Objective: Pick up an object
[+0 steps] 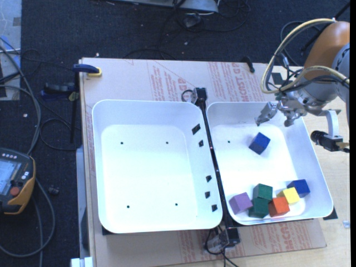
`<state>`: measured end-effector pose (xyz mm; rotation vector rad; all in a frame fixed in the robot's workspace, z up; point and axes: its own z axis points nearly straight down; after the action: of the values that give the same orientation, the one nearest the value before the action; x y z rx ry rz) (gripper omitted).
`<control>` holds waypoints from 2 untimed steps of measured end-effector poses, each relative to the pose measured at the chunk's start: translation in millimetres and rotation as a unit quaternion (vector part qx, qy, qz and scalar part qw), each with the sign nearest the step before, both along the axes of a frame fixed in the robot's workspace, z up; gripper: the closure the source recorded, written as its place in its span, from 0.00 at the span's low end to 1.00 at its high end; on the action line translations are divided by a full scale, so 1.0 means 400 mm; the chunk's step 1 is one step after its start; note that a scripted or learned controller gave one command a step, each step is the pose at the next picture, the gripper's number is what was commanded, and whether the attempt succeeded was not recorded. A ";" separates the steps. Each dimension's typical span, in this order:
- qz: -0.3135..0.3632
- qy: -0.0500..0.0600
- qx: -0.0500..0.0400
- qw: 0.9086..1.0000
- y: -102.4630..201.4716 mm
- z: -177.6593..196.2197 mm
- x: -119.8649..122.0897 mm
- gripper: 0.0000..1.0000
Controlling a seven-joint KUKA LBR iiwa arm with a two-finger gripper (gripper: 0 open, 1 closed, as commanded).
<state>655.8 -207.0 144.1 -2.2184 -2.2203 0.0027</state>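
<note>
We see the claw hanging over the far part of the right bin, near its far rim, with its two fingers spread and nothing between them: it is released and bare. A lone blue block lies on the bin floor just on the near side of the claw, apart from it and tilted so one corner points toward the divider between the bins. The other blocks are bunched in the near right corner of that bin: a purple block, a green block, an orange block, a yellow block and a second blue block, touching or just beside one another.

We judge the approach step to be in hand, with no grasp made yet. The lone blue block looks the easiest choice, since it stands free of neighbours. The next move calls for shifting the claw toward the near side until it is above that block, turning the fingers to meet two flat faces, lowering and then closing.
</note>
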 end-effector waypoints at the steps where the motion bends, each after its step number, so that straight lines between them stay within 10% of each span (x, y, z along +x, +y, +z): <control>1: 0.000 0.001 0.000 1.000 0.002 -0.132 -0.003 0.00; 2: 0.000 -0.002 -0.001 1.000 0.001 -0.098 0.002 1.00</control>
<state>656.4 -206.8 105.1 -2.2213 -2.2240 -0.0007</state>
